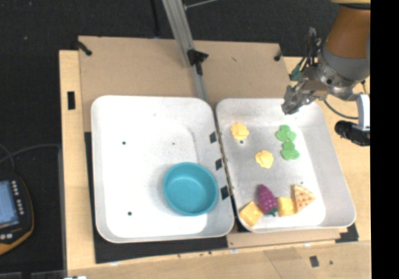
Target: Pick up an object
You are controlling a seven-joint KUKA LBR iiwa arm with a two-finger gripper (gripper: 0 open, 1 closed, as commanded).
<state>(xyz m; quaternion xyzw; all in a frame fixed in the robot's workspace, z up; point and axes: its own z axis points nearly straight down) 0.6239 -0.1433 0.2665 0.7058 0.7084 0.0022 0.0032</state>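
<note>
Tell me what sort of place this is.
Probably a robot lab's grasping test bench, not a kitchen: two white bins side by side on a board, toy food such as purple grapes and a pizza slice, and a robot gripper above them.

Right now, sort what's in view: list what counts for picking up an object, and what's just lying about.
For the job:
gripper, over the right bin's far edge
green toy pieces, nearest it
two yellow toys
purple grapes
yellow block
pizza slice
right bin

Lying about:
blue bowl in the left bin
handheld pendant
metal pole
</note>
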